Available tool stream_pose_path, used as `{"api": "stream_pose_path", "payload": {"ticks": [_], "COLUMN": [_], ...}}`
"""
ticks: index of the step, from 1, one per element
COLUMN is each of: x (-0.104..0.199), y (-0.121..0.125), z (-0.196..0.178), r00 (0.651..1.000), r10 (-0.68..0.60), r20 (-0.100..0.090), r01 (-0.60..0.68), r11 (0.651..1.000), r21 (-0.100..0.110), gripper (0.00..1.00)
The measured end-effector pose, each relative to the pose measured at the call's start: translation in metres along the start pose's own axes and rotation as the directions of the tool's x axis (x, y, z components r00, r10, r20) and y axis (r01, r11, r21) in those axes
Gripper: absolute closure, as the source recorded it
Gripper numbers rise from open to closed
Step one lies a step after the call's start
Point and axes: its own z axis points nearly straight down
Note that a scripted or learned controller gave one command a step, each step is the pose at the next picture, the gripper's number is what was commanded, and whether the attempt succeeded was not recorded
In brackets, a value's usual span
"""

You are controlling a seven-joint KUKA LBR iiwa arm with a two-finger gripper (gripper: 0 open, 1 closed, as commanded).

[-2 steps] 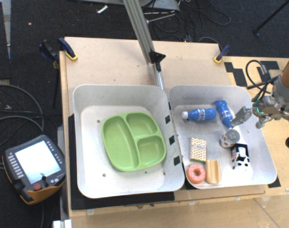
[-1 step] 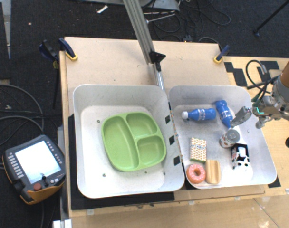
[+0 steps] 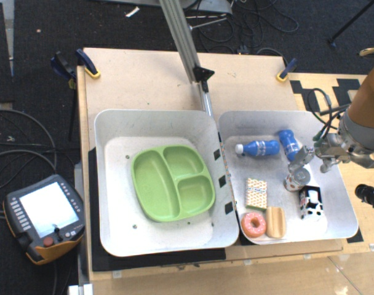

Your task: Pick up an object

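Reaching Over the Right Bin

Hanging at the right side of the right-hand shallow white bin (image 3: 344,192), the grey arm is holding its claw (image 3: 298,176) low over the bin floor. Whether the claw is spread or pressed together cannot be told from this slanted view. No object is showing between its tips.

Lying just up and left of the claw is a blue plastic bottle with a white cap (image 3: 258,147), stretched out on its side, and a second blue object (image 3: 289,143) is sitting next to it, closer to the claw. Just below and right of the claw a small black-and-white cow toy (image 3: 310,203) is lying. Further left, a checked wafer-like block (image 3: 256,193) is resting above a pink doughnut (image 3: 254,224) and a tan bread roll (image 3: 275,221).

Sitting in the left white bin (image 3: 113,183) on the tabletop (image 3: 144,78) is a green divided plate (image 3: 173,182).
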Motion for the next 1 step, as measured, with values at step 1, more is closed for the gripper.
{"api": "stream_pose_path", "payload": {"ticks": [1], "x": [0.0053], "y": [0.0041], "z": [0.0618], "r00": [1.0], "r10": [0.0], "r20": [-0.001], "r01": [0.0], "r11": [1.0], "r21": [0.002], "gripper": [0.0]}}
